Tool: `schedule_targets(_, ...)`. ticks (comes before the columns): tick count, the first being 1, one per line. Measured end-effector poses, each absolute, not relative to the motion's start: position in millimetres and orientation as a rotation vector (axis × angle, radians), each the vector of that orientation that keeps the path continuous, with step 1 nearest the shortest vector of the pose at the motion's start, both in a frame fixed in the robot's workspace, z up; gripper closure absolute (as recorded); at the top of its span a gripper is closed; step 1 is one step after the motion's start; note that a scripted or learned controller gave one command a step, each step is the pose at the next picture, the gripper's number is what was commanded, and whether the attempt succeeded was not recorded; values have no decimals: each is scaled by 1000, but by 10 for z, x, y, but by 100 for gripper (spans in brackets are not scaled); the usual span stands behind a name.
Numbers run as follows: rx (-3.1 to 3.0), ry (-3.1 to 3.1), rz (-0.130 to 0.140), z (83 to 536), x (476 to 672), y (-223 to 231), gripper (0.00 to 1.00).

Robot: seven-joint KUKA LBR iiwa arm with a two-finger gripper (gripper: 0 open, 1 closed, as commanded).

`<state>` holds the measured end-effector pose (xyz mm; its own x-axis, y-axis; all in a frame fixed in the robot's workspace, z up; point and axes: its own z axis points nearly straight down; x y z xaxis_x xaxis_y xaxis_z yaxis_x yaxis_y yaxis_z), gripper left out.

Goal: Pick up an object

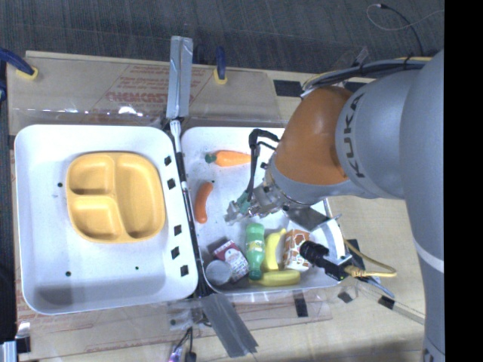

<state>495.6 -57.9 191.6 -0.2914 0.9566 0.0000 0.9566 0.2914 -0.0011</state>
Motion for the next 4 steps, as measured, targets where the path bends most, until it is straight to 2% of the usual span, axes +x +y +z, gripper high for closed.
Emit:
schedule_targets(1,-2221,-2218,4,1907,5541,-107,100)
schedule_targets(2,-2604,-1747,10,1899,5251,522,100)
schedule_targets(3,-2660,-1662,10,1900,5081,261,100)
schedule_targets(4,-2882,-1243,8,1904,5174,906,100)
